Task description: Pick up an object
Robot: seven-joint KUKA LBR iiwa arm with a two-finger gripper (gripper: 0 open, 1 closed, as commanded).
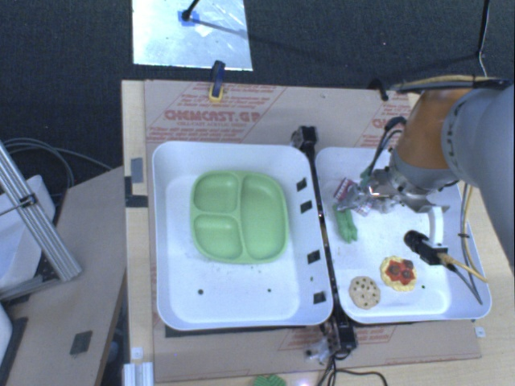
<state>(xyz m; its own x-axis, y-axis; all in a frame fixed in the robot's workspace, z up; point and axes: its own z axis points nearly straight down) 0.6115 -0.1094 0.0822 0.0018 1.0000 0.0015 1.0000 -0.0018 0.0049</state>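
Note:
My gripper [356,198] hangs low over the left part of the right bin [459,300], reached in from the right. Directly below it lies a small green elongated toy [348,227], its upper end touching or just under the gripper tip; I cannot tell whether it is gripped. A round tan cookie with dark chips [364,292] lies near the bin's front left. A small yellow pizza with red topping [399,273] rests to the cookie's right.
The left bin [173,296] holds a light green divided plate [240,216] at its centre. A black divider with clips [315,215] runs between the bins. The arm covers the right bin's back right.

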